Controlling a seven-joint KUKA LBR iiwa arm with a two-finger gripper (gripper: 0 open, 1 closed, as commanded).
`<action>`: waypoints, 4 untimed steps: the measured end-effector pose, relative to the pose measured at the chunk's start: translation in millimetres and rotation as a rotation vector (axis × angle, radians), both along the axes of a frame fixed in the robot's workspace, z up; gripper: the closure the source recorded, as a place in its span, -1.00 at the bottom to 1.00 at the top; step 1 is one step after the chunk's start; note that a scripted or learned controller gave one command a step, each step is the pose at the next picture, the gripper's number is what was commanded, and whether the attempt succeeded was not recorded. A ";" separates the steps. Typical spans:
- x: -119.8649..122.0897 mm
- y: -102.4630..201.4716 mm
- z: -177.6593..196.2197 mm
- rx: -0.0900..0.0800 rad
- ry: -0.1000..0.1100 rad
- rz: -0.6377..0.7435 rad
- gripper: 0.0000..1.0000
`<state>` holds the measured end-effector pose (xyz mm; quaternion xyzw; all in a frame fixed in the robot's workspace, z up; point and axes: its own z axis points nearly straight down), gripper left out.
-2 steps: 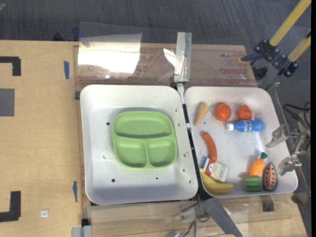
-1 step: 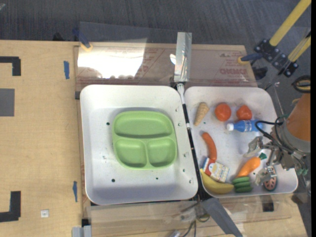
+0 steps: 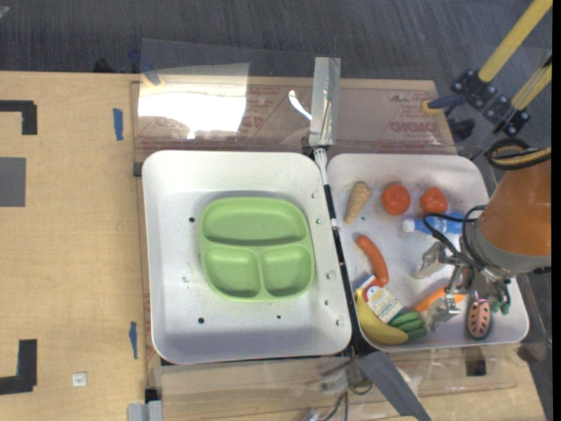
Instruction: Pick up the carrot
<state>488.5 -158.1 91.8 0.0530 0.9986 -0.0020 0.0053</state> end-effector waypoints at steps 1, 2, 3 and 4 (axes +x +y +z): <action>-0.2 20.6 1.9 -0.008 -0.014 0.316 -1.00; 5.1 5.5 -1.7 -0.005 -0.007 0.606 -1.00; 5.0 34.8 -0.6 -0.014 -0.004 0.856 -1.00; 0.6 -34.9 -2.1 -0.010 -0.004 0.999 -1.00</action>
